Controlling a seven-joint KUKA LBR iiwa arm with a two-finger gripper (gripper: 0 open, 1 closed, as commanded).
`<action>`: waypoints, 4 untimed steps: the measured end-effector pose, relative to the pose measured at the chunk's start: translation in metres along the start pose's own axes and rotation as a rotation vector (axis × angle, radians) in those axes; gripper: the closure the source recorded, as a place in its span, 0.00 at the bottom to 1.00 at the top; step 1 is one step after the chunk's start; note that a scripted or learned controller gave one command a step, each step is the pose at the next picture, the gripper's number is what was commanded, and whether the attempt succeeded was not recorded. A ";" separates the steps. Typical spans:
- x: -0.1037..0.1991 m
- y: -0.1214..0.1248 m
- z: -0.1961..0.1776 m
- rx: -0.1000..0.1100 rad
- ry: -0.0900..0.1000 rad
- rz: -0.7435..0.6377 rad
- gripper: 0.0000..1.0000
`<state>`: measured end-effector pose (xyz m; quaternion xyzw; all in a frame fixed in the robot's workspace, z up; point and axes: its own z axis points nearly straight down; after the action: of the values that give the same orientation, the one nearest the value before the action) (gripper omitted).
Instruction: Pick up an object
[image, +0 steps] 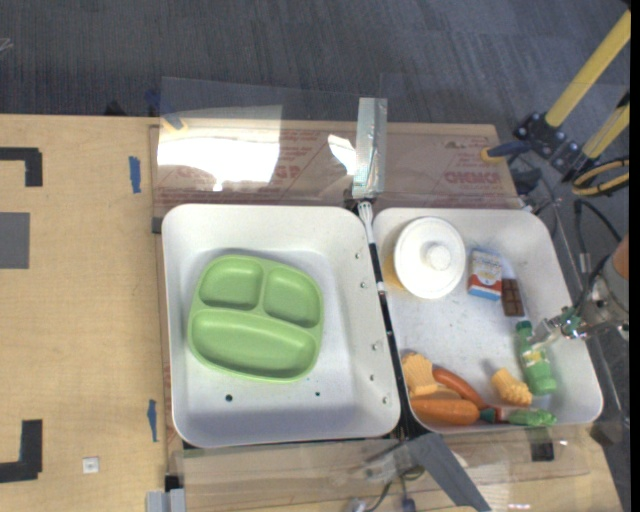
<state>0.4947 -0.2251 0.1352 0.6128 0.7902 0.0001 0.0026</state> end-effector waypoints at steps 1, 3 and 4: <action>0.005 -0.014 -0.014 0.001 0.004 -0.333 1.00; 0.026 0.035 0.047 -0.003 0.001 -0.356 1.00; 0.045 0.084 0.047 -0.006 0.000 0.022 1.00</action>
<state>0.5652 -0.1603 0.0878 0.6215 0.7834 0.0024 0.0044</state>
